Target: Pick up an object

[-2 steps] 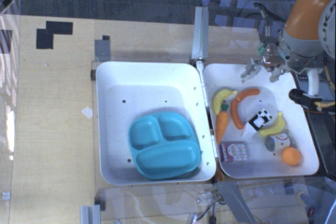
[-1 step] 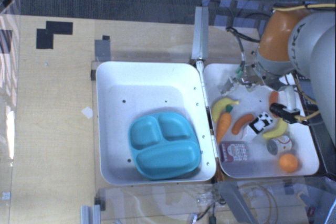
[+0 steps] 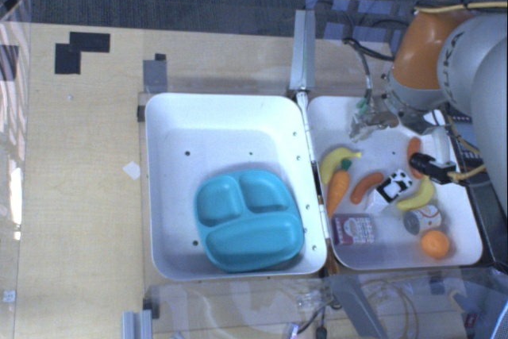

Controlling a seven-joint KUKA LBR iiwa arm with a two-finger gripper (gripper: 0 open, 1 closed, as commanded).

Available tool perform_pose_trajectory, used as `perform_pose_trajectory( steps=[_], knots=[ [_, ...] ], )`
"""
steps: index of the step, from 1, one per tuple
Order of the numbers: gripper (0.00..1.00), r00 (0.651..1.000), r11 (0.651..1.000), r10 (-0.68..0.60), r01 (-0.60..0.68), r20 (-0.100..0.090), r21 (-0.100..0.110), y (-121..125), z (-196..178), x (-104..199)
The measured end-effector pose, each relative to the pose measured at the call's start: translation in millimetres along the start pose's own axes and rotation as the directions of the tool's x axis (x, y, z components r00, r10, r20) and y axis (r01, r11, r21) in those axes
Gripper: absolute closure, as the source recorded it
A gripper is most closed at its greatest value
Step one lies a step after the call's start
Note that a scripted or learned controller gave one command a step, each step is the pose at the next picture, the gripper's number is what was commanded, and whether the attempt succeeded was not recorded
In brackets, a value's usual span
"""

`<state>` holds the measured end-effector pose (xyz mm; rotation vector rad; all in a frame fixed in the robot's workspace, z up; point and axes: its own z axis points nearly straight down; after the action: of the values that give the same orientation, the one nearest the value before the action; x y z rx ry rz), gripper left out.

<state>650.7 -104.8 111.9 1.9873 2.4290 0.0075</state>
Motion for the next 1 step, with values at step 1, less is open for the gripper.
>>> perform_pose_trajectory(
  steps=[1],
  knots=[
    [1.00,0.999,0.999,-0.032,0.032,0.000,0.004,-28.6,-72.8,49.4]
  ],
)
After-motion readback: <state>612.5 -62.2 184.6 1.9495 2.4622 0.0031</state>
